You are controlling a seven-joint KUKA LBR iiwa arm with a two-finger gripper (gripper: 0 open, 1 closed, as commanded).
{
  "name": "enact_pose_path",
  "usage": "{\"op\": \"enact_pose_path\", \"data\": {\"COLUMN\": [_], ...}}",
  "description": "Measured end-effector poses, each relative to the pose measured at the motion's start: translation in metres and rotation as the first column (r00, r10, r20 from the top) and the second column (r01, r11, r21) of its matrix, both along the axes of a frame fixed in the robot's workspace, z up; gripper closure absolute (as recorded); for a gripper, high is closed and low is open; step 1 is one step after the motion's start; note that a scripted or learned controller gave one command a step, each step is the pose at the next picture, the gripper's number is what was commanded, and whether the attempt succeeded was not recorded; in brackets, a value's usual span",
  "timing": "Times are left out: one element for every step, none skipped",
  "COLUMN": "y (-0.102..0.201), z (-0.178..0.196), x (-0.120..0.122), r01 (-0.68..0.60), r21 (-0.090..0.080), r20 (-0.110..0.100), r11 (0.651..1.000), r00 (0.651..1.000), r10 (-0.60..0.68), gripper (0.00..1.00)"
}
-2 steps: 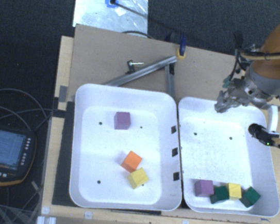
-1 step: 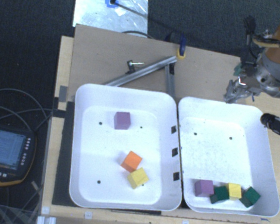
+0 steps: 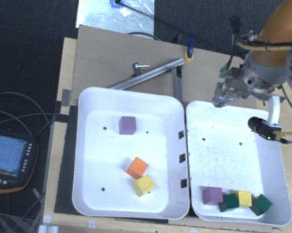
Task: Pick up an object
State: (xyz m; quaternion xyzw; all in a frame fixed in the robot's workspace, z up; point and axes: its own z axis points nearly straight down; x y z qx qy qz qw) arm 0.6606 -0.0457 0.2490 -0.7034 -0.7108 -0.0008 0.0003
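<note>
Gripper (image 3: 222, 99), jaw state impossible to tell, hangs over the right bin's (image 3: 283, 177) far rim; nearest blocks (image 3: 235, 200) line its near wall, calling for a long, centred descent.

White bins (image 3: 137, 102), purple cube (image 3: 127, 125), orange cube (image 3: 137, 167), yellow cube (image 3: 144, 185), lower right purple (image 3: 212, 195), yellow (image 3: 244, 198), dark green cubes (image 3: 261, 204), orange-banded grey arm (image 3: 289, 31).

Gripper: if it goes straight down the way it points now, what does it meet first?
Probably the far rim of the right bin or bare floor just inside it. The gripper hangs over that edge; depth is unclear, and no block lies beneath.
</note>
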Motion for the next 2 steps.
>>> {"op": "enact_pose_path", "data": {"y": [0.054,0.102], "z": [-0.011,-0.012], "x": [0.014,0.010], "r01": [0.000,0.000], "r21": [0.000,0.001], "r20": [0.002,0.001], "r11": [1.000,1.000], "r00": [1.000,1.000], "r10": [0.000,0.000], "gripper": [1.00,1.00]}}
